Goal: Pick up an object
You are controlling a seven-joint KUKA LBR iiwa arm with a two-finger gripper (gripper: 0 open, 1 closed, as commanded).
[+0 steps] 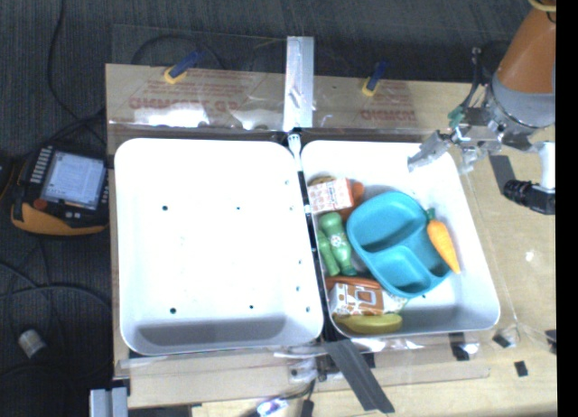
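The right bin (470,311) holds a blue divided dish (395,241) in its middle. An orange carrot (442,245) lies against the dish's right side. Left of the dish are a green bottle-shaped toy (332,243), a small white and orange carton (329,195) above it, and a brown carton (356,296) below it. A yellow banana-like piece (369,322) lies at the front wall. My gripper (444,152) hangs over the bin's upper right corner, above the objects and apart from them. Nothing shows between its fingers.
The left bin (208,244) sits beside the right one, with a metal divider post (299,81) behind their shared wall. Two clamps, blue and yellow, (183,67) hold plastic sheeting at the back. A handheld pendant (63,185) lies on the floor at left.
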